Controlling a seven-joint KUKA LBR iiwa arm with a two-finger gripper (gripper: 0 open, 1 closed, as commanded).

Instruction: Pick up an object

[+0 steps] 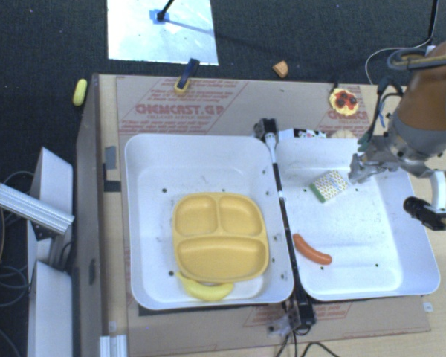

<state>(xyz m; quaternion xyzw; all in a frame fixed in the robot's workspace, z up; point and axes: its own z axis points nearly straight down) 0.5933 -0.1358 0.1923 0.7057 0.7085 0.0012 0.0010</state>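
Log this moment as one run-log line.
gripper: over right bin, beside sponge | sausage: right bin | tray, banana: left bin

A small pizza toy (345,100) and yellow clamp (184,77) lie on the cardboard (208,106).

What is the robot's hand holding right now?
It cannot be told. The gripper is right beside the green-and-white sponge in the right bin, but a grasp isn't visible.
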